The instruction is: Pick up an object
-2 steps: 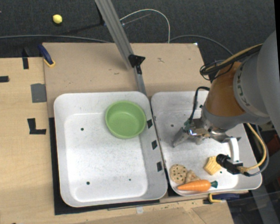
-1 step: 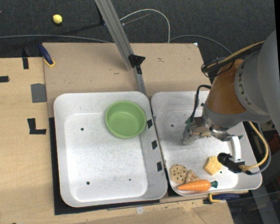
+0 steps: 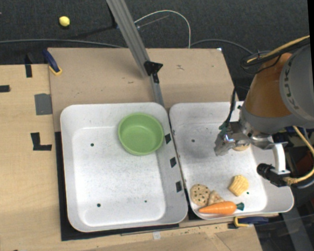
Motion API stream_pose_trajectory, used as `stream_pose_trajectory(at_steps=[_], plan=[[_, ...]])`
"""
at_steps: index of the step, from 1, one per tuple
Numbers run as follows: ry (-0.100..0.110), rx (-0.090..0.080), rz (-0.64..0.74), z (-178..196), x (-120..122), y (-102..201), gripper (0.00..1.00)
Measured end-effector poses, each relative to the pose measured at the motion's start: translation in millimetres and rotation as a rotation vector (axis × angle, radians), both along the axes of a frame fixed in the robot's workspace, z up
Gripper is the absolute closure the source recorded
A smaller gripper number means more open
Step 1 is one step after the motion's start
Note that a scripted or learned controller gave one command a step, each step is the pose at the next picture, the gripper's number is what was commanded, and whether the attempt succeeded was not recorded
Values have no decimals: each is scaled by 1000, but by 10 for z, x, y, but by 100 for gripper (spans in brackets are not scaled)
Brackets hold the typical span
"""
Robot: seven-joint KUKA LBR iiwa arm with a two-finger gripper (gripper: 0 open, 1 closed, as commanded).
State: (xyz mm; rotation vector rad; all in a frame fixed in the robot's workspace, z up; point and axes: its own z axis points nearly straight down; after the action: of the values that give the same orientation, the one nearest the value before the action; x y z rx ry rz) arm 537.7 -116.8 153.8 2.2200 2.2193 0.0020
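**Mia:** The pincer (image 3: 223, 145) hangs low in the right bin (image 3: 200, 119), near the middle of it. I can't tell if it is wide or narrow. It is too small and blurry, and the arm (image 3: 273, 94) covers part of it.

**Tom:** Is it holding anything?

**Mia:** I see nothing in it. There is a pale round bit right beside it, but I can't tell what that is.

**Tom:** So where are the things to pick up?

**Mia:** Start at the near edge of the right bin. The carrot (image 3: 220, 209) lies flat there, long way left to right, green end on the right. Just behind it sit a round cookie (image 3: 199, 193) and a yellow corn piece (image 3: 238, 185). All three lie toward the near edge from the pincer. The corn is the nearest one to it.

**Tom:** And farther away?

**Mia:** A green bowl (image 3: 141, 133) sits in the left bin (image 3: 78, 155), toward its far side, well apart from the pincer. I think the corn is the easiest reach. The carrot touches the cookie's side, so that may be harder.
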Motion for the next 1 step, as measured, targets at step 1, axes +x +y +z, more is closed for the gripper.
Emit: stream_pose_trajectory(at_steps=[1], plan=[[-2,0,3,533,104,51,100]])
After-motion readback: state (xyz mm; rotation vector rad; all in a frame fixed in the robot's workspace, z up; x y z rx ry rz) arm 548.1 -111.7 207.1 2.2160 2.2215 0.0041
